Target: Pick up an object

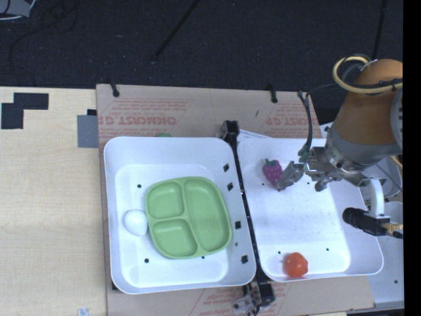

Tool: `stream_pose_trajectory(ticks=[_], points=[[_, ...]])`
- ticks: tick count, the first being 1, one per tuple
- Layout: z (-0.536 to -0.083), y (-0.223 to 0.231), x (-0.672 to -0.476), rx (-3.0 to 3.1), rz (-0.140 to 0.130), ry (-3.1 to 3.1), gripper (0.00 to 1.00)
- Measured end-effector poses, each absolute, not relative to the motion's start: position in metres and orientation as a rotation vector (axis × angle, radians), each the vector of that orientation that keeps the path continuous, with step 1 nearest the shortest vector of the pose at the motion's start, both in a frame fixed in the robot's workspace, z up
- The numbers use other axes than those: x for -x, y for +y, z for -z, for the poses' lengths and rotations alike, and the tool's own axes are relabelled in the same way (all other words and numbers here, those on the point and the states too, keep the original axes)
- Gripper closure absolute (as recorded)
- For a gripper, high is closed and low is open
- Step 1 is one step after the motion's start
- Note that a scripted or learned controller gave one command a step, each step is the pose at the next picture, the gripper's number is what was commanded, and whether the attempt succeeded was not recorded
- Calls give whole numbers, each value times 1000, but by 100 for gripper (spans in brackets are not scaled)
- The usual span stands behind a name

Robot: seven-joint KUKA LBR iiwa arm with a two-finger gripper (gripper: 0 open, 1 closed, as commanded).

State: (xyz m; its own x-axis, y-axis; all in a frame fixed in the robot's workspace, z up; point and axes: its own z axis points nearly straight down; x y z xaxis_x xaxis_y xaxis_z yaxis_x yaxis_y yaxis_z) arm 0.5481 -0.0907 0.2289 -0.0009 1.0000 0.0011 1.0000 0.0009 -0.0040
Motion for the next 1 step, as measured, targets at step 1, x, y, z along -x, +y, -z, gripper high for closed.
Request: stream_pose_trajectory(ticks=[1], points=[[-186,-88,-548,2217,-7,-2217,0]])
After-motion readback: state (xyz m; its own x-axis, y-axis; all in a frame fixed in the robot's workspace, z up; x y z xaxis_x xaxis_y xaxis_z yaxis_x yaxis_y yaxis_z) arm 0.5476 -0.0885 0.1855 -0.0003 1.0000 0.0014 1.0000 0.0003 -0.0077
